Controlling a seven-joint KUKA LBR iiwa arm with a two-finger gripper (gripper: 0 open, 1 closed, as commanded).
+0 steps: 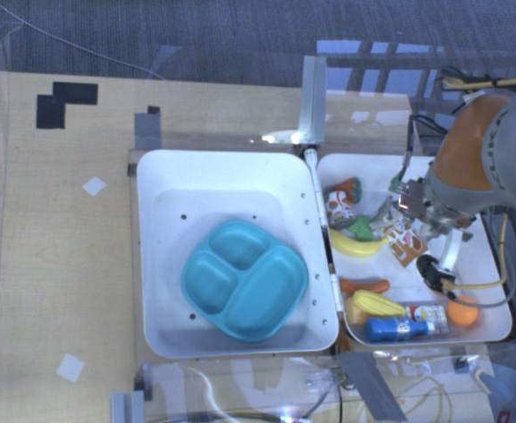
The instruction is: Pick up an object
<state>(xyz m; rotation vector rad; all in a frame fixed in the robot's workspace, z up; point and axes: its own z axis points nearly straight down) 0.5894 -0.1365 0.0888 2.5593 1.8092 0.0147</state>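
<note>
— Where is the arm?

— It reaches in from the right over the right bin [501,324]. The gripper [405,214] hangs above the middle of that bin, just over a small brown-and-white packet [405,241]. I cannot tell how its pincer stands, nor whether it has hold of anything.

— What lies in that bin?

— A yellow banana [356,247] sits left of the packet, with a green toy [362,228] touching its far side. Farther off, towards the far left corner, is a red-and-white item [342,199]. Nearer, an orange carrot-like piece [364,285] lies above a yellow corn-like toy [377,304]. Along the near wall rests a blue bottle [403,327] on its side, and an orange ball [462,313] sits just right of it.

— And the left bin?

— The left bin [165,188] holds a blue divided plate [244,278], lying flat near its middle, well apart from the gripper.
</note>
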